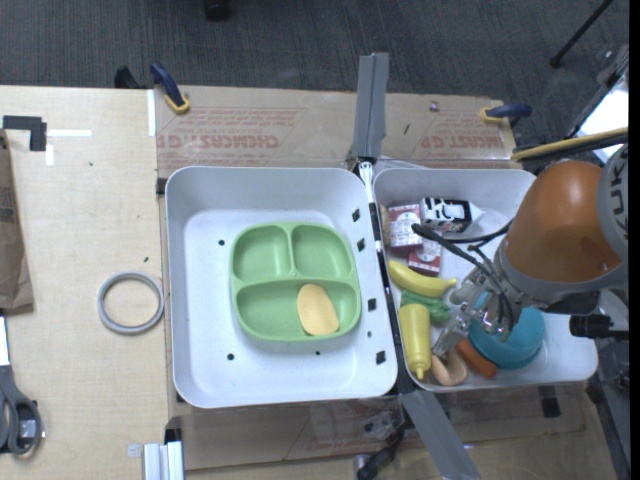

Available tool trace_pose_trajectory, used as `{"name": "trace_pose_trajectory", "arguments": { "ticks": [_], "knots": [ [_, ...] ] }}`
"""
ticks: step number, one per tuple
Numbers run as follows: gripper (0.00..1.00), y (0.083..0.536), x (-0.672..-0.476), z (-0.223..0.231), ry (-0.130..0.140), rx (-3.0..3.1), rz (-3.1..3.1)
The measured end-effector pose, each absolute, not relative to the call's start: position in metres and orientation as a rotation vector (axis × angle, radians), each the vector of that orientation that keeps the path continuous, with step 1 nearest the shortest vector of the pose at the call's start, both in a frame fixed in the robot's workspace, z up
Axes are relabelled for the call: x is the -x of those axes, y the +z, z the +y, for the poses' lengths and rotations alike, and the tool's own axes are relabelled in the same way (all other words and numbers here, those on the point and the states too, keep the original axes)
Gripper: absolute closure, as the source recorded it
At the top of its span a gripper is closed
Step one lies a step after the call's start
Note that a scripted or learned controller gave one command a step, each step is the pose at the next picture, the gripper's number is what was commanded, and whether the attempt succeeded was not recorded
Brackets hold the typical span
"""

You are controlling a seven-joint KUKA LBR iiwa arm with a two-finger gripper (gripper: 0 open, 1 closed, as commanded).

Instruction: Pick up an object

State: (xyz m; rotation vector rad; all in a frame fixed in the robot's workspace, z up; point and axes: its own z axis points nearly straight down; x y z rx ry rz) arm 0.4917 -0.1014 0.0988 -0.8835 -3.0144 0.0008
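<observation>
We see two shallow white bins side by side on the bench, the left bin (190, 298) and the right bin (560, 366). In the middle of the left bin lies a green divided plate (262, 263) with three compartments; a yellow oval piece (318, 310) rests in its large front compartment, toward that compartment's right end. The right bin is crowded: a small red-and-white packet (408, 233) and a black-and-white item (446, 210) sit near its far wall, a banana (418, 281) lies near its left wall, and a yellow bottle (415, 336) lies just in front of the banana, pointing toward the bin's near edge. A teal bowl (520, 340) sits toward the near right of this bin, with an orange piece (478, 360) and a tan piece (450, 370) just beside it at the near edge. The arm, its orange band (560, 223) prominent, reaches over the right bin, and the gripper (470, 318) hangs low between the yellow bottle and the teal bowl. Cables and linkages clutter the gripper's tip, so we cannot tell how its tip is set or whether anything is caught there. On the bench's left side a grey ring (131, 301) lies apart from the bins.
</observation>
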Motion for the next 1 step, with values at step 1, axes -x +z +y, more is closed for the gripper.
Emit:
{"name": "trace_pose_trajectory", "arguments": {
  "ticks": [1],
  "knots": [
    [0.0,0.0922,-0.535,-0.1042,0.001,1.132,-2.933]
  ]
}}
